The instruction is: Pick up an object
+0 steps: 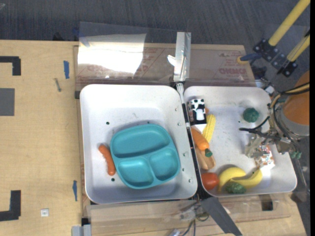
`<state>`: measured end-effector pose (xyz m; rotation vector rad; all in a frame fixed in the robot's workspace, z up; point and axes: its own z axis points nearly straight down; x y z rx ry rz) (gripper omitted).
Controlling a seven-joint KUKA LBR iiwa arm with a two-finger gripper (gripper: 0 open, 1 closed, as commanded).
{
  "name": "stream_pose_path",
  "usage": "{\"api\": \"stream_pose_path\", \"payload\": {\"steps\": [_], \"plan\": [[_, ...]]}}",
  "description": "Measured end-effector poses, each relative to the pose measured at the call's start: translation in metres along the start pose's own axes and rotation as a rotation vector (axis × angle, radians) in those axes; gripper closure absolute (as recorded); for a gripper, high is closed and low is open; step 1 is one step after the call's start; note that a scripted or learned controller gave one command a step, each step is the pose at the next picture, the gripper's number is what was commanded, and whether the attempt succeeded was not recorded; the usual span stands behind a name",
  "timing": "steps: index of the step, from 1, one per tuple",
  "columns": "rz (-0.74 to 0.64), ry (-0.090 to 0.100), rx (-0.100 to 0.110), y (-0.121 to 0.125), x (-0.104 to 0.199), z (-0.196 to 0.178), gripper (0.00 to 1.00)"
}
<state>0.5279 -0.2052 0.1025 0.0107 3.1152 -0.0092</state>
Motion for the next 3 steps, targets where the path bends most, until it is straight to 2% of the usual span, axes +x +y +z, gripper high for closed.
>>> {"api": "stream_pose_path", "payload": {"steps": [1,2,3], "plan": [[0.023,0.006,0.001,-0.017,-0.022,-0.222,1.00],[0.035,0.015,-0.006,0.049,-0.076,-0.245,1.00],[0.088,0.017,-0.006,0.086,-0.124,-0.257,1.00]]}}
